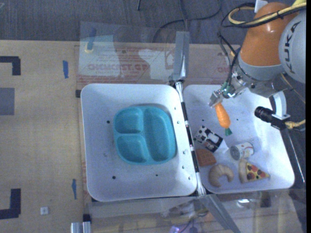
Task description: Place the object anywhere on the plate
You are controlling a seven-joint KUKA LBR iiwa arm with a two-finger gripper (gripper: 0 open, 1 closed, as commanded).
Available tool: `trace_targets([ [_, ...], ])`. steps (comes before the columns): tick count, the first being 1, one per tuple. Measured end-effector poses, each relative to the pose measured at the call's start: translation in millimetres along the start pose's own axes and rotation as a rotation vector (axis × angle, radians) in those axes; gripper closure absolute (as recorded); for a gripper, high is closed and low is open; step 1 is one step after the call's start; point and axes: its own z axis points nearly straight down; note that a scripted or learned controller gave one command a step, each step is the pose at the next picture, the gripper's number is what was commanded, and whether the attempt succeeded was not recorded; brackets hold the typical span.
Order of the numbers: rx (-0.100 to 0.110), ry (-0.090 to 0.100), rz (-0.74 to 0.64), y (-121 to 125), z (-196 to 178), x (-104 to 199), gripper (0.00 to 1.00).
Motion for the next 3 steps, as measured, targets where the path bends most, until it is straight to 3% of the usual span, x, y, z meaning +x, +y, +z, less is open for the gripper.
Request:
trace_targets([
  [1, 0.000, -0.001, -0.092, 53, 15, 57, 1.00],
  [2, 0.004, 0.001, 0.026, 51, 0, 118, 1.00],
  [3, 0.004, 0.001, 0.026, 51, 0, 118, 0.00],
])
